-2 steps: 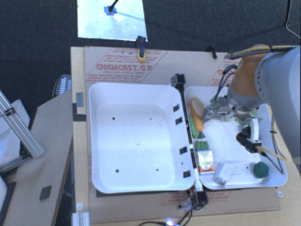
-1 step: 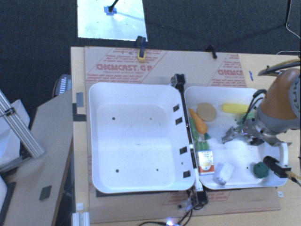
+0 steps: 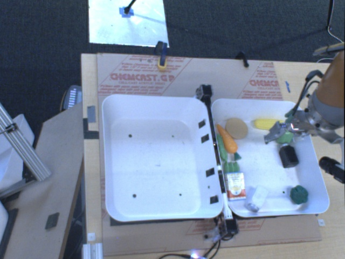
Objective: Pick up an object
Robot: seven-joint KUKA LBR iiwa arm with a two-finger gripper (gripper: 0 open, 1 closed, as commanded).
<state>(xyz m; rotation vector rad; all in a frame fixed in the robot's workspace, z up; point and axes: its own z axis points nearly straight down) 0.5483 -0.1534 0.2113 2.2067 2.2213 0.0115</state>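
Green object [image 3: 285, 137] in right bin [image 3: 318, 190], near far right side, partly under gripper [image 3: 280, 131], grip state unreadable from above, black block [image 3: 289, 156] just below, yellow piece [image 3: 265, 124] and tan disc [image 3: 236, 128] to left, carrot [image 3: 227, 138] by divider, left bin [image 3: 116, 198] alongside

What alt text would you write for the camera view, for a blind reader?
The claw hovers low over the right bin, above a green object, near a black block, yellow piece, carrot and dark green ball. The left bin sits beside it.
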